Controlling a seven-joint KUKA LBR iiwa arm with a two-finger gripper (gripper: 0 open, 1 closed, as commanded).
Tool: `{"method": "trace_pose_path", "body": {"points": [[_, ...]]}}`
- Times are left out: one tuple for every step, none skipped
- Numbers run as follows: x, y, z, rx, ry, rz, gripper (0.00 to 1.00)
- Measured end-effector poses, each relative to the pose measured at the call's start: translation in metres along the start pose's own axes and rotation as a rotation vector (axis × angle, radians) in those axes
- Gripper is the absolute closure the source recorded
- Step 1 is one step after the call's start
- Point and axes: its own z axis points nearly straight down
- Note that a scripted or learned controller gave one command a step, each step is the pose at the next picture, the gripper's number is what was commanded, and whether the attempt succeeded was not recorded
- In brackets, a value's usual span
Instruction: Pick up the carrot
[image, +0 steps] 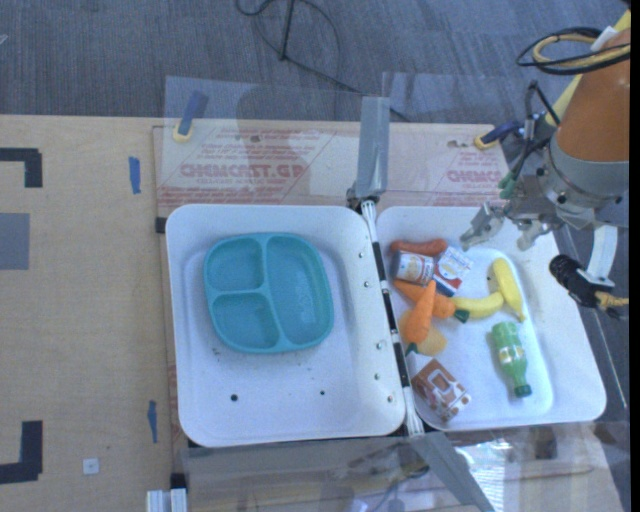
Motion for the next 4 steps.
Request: {"method": "trace_pose_path", "body": {"points": [[0.028,-0.042,0.116,0.000,0.000,-0.024,0.00],[0.024,-0.077,0.151,-0.016,-0.004,0.135,0.00],[0.022,-0.077,0.141,-0.019,-0.004,0.141,1.00],[0.111,-0.097,0.057,0.000,0.000,-0.016,1.00]]}}
